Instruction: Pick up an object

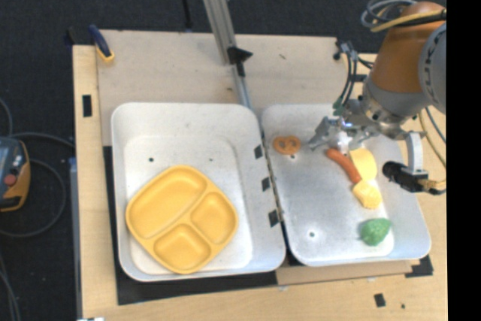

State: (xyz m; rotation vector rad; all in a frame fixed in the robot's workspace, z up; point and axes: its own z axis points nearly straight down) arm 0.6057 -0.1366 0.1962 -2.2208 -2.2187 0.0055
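Observation:
In the right bin (316, 199) lie a small brown-orange round piece (285, 144) near the left wall, an orange carrot-like stick (343, 164), two yellow blocks (363, 162) (368, 195) and a green lump (375, 231) near the front right. My gripper (340, 136) hangs low over the bin's back part, just above the upper end of the orange stick and right of the round piece. Nothing can be seen held in it.
The left bin (150, 124) holds a yellow divided plate (180, 218) at its front. An aluminium post (214, 4) rises behind the bins, its foot between them. The arm's orange band (402, 49) and cables hang over the right bin's back right corner.

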